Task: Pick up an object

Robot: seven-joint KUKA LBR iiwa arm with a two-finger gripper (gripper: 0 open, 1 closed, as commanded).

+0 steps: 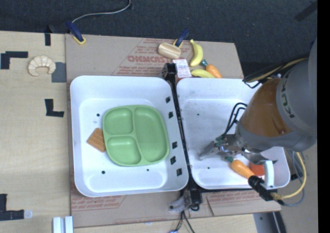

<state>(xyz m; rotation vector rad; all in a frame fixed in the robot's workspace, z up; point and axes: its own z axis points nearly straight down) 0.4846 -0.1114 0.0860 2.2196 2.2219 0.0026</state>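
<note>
My gripper (216, 148) is low over the floor of the right bin (206, 95), near its front middle, with the grey arm and orange band (265, 113) coming in from the right. An orange carrot (241, 167) lies on the bin floor just right of and in front of the gripper, beside it rather than in it. A red-orange piece (257, 168) sits against the carrot's right end, partly under the arm. Nothing visibly sits in the gripper.
The left bin (87, 93) holds a green divided plate (136, 135) with a tan wafer (96, 139) tucked under its left edge. Behind the bins lie a bread roll (168, 50), two bananas (196, 54), a small carrot (213, 71) and a small box (181, 67). A croissant (42, 65) lies far left.
</note>
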